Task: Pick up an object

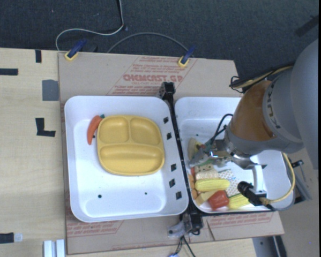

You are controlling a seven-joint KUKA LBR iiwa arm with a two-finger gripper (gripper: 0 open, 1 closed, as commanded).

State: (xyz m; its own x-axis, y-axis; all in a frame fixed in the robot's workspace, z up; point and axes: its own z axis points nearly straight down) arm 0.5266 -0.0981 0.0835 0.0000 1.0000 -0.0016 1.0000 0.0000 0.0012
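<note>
A: Camera view, starting from the near edge: the right bin [224,107] holds a small heap of toy food at its front. I see a red piece [218,199], perhaps a toy pepper or tomato, with a yellow corn cob [212,184] just behind it and a second yellow piece [238,201] to its right.

B: And where is the gripper [207,153]?

A: It hangs low over the back part of that heap, near a pale piece [207,174] which is too small for me to name. If it is released or clenched, I cannot tell; the metal parts are mixed with the toys there. No object is visibly lifted.

B: So how should the pick be made well?

A: I think it should choose one piece that lies free, for example the corn cob, come down straight over its middle, and close across the narrow side. The pieces touch each other, so a grasp at the edge may push them away or take two.

B: And farther back?

A: In the left bin [77,159] there is a yellow divided plate [131,145] with a toy carrot [93,128] beside it, well apart from the arm.
</note>
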